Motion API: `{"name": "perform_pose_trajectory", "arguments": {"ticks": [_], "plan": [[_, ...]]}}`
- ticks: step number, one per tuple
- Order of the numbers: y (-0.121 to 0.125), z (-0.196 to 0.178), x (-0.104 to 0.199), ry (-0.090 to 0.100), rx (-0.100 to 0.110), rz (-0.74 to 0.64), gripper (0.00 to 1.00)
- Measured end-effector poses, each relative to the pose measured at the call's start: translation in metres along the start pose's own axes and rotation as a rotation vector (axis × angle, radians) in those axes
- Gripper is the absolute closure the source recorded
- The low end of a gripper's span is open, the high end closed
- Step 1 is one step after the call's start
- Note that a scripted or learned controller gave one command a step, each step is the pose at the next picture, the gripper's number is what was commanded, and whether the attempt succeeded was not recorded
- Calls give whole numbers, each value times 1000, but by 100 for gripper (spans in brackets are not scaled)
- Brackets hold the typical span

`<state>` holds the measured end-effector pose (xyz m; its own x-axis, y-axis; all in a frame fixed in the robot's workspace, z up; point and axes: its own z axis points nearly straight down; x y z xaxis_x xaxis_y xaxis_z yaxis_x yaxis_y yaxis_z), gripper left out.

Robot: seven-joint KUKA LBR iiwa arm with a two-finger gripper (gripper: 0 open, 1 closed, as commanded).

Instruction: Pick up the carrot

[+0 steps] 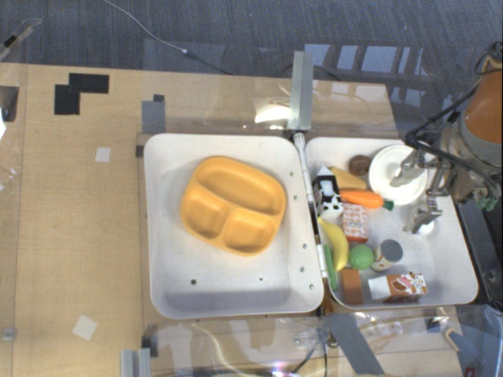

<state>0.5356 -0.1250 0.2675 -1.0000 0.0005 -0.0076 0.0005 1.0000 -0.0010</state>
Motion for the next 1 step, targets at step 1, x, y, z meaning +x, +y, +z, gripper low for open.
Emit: {"name": "perform_pose_trajectory", "arguments": {"ticks": [1], "plan": [[11,77,-56,6,-3,41,0]]}}
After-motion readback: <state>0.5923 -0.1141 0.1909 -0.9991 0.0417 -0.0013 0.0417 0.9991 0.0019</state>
